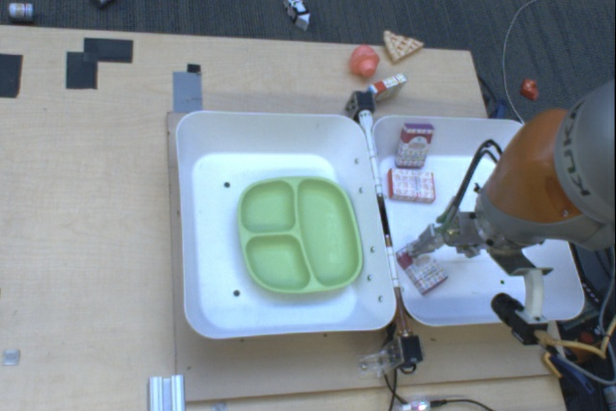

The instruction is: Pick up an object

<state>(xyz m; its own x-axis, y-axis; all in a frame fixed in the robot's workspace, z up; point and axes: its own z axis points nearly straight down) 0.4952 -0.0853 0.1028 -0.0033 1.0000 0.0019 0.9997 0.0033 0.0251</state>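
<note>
In the right bin (pixel 481 303) lie three small items: a red and white box (pixel 415 144) at the back, a pink checked packet (pixel 412 186) below it, and a red and white packet (pixel 425 274) near the front left wall. My gripper (pixel 423 250) hangs low over that front packet, at or just above its upper edge. The view does not let me tell whether it touches the packet. The grey arm with its orange band (pixel 529 173) reaches in from the right and hides the bin's right half.
The left bin (pixel 207 207) holds a green divided plate (pixel 298 234). The ridge between the bins (pixel 377 207) runs just left of the gripper. Beyond the bins lie a red ball (pixel 364 61), a pizza-slice toy (pixel 401 44) and a small tube (pixel 388 86).
</note>
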